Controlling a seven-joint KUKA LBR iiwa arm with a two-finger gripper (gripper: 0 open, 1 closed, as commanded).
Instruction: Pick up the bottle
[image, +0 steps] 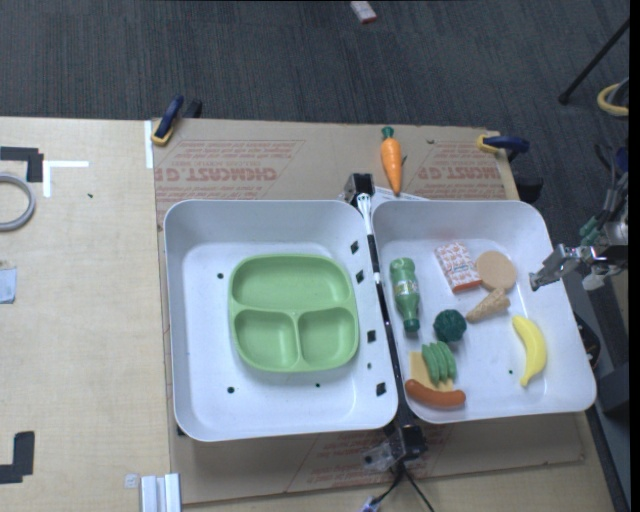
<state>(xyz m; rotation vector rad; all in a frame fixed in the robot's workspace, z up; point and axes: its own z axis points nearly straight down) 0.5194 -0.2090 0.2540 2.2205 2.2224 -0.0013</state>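
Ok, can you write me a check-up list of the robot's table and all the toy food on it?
Surface: cardboard-covered bench bearing two white bins.
Job's things: green bottle lying in right bin, near its left wall.
Clutter: broccoli, banana, sausage, snack box, ice-cream cone; green divided plate in left bin; carrot on the cardboard.
Grippers: gripper over right bin's right edge, apart from bottle.
Cables: black cable at front.
Surroundings: dark carpet.

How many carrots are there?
1. The orange toy carrot with a green top lies outside the bins, on the brown cardboard sheet behind the right white bin. None shows among the toy food inside.
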